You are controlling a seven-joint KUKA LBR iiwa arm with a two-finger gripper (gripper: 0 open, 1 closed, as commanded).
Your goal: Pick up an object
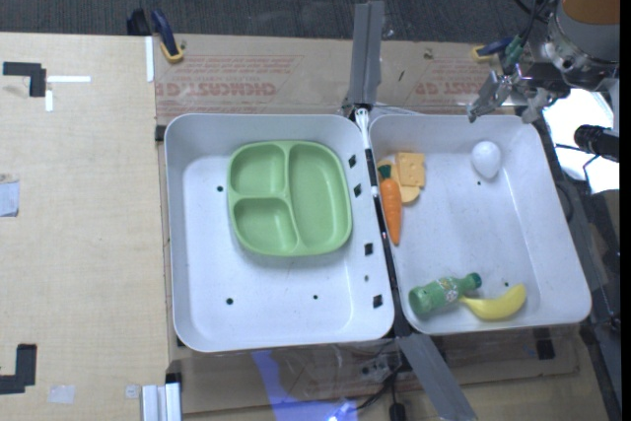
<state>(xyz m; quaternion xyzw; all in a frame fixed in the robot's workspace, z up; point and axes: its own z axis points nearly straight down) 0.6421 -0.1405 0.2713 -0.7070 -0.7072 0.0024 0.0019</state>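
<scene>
Green, a three-compartment plate (290, 198) lies in the left bin (187, 242). The right bin (552, 242) holds a carrot (391, 206) touching a cheese wedge (410, 175), an egg (485, 158), and a bottle (443, 293) beside a banana (496, 304). The gripper (505, 96) hangs above that bin's far rim; whether it is open I cannot tell.

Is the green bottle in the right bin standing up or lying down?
Lying down: the green bottle rests on its side beside the banana.

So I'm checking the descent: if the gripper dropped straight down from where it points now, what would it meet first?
Probably the far rim of the right bin, not the white egg nearby; the gripper hovers there, though depth is unclear.
</scene>
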